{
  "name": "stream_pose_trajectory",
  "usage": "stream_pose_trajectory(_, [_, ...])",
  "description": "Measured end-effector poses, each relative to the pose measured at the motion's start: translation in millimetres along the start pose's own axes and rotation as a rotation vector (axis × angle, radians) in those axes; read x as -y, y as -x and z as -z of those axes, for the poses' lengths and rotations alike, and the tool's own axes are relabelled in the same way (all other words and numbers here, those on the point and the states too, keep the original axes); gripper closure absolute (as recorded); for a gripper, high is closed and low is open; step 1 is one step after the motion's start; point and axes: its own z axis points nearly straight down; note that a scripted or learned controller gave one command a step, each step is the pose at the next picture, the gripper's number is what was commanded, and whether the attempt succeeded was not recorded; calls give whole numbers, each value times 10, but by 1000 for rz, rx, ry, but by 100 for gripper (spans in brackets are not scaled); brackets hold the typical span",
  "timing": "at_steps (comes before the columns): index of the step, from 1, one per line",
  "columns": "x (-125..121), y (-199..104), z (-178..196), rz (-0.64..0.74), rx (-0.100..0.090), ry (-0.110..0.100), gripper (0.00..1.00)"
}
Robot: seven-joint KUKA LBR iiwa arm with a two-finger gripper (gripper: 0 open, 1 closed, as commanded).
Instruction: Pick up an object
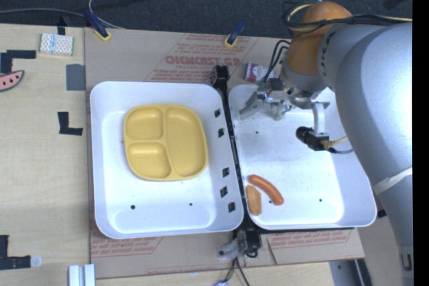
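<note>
Two small toy sausages lie in the right bin (348, 201) near its front left corner. One is a red-orange sausage (266, 188) lying at a slant. The other is a paler orange sausage (253, 200), close beside the bin's left wall. My gripper (267, 102) hangs over the far left part of the right bin, well behind both sausages, with nothing visibly in it. The grey arm with its orange band (315, 37) reaches in from the right and covers the bin's far right corner.
A yellow divided plate (165, 141) lies in the left bin (102, 164). A black divider with clips (226, 144) runs between the bins. A small wrapped packet (253, 70) sits just behind the right bin. Clamps (99, 25) and a cable lie at the cardboard's far edge.
</note>
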Motion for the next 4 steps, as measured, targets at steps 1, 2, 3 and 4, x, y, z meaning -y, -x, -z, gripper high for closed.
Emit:
stream_pose_trajectory(1, [-2,2,104,1,2,0,100])
stream_pose_trajectory(2, [1,3,97,1,2,-1,0])
stream_pose_trajectory(3, [1,-1,192,2,2,-2,100])
stream_pose_trajectory(4, [1,0,191,2,3,-2,0])
